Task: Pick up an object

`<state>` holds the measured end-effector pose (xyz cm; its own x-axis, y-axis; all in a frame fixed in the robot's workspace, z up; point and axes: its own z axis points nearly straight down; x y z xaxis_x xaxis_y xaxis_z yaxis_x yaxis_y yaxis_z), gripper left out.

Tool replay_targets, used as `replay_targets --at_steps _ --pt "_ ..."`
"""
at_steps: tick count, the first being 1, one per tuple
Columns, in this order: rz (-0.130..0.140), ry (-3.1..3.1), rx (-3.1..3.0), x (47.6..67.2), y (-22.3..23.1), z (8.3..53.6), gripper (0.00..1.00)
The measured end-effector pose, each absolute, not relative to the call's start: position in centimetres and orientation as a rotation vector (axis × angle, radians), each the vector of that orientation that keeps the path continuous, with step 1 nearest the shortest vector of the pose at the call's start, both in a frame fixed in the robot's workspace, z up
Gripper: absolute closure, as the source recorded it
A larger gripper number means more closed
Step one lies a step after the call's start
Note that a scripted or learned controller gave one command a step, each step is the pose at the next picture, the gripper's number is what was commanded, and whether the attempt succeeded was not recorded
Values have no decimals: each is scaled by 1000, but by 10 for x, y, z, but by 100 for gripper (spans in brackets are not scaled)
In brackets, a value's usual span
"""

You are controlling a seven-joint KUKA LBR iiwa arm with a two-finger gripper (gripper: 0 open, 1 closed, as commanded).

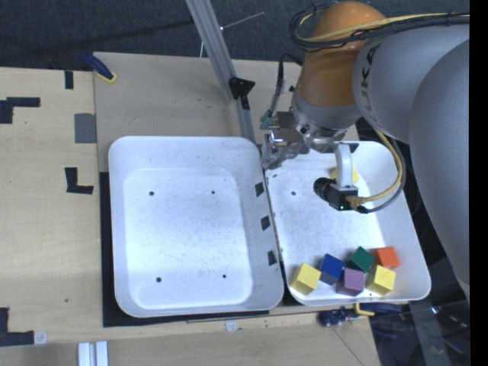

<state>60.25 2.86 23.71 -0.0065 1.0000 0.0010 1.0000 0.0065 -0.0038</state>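
Camera view shows us the gripper at the upper left corner of the right bin, close to its wall; we cannot tell how its fingers stand or whether they hold anything. The blocks lie clustered by the lower edge, well apart. We judge picking not done; bare floor lies between.

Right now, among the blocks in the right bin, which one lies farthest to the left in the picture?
The yellow block at the left end of the cluster, next to the blue block. The other yellow block lies toward the right end, below the orange block.
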Motion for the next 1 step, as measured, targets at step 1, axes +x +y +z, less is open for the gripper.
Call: replay_targets --at_steps 1 --pt "4 -2225 -2212 578 75 225 100"
